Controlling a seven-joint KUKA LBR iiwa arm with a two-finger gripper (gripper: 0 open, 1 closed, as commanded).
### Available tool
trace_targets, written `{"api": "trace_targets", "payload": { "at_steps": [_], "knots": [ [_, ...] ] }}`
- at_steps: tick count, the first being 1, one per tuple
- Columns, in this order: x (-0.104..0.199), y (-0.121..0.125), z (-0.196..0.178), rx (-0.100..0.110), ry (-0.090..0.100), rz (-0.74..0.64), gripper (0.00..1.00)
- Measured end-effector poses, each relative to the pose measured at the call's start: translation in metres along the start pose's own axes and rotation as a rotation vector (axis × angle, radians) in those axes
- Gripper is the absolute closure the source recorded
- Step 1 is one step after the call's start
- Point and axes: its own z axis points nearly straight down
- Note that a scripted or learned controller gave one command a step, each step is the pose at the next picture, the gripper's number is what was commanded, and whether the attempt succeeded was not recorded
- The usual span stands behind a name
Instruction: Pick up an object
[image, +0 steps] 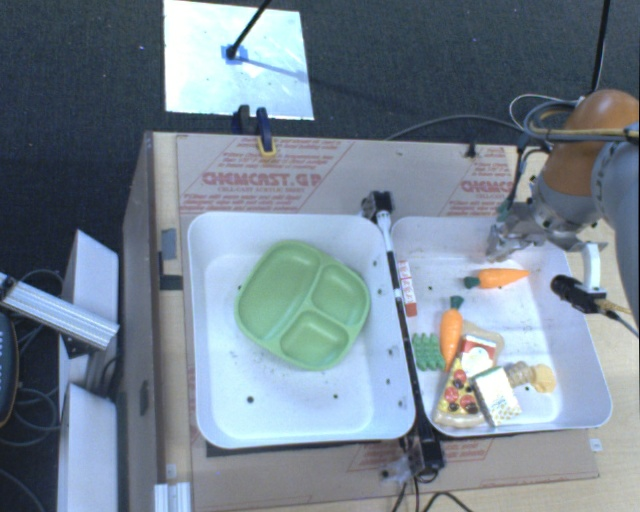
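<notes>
My gripper (504, 241) hangs over the far part of the right bin (530, 325), just behind a small orange carrot (501, 278) that lies crosswise on the bin floor. Nothing shows in its grasp. A larger carrot (450, 336) lies lengthwise nearer the divider, with a green pea pod (428, 351) on its left. Toward the bin's front sit a pizza slice (460, 392), a red and white carton (479, 351), a small white and green box (496, 394) and a yellowish lump (541, 378).
The left bin (230, 400) holds a green divided plate (303, 303), tilted slightly. A black-edged divider (398, 300) runs between the two bins. Bare floor lies along the right bin's right side.
</notes>
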Motion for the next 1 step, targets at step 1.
{"api": "trace_targets", "payload": {
  "at_steps": [1],
  "knots": [
    [0.0, -0.0001, 0.0002, 0.0, 0.0, 0.0, 0.0]
  ]
}}
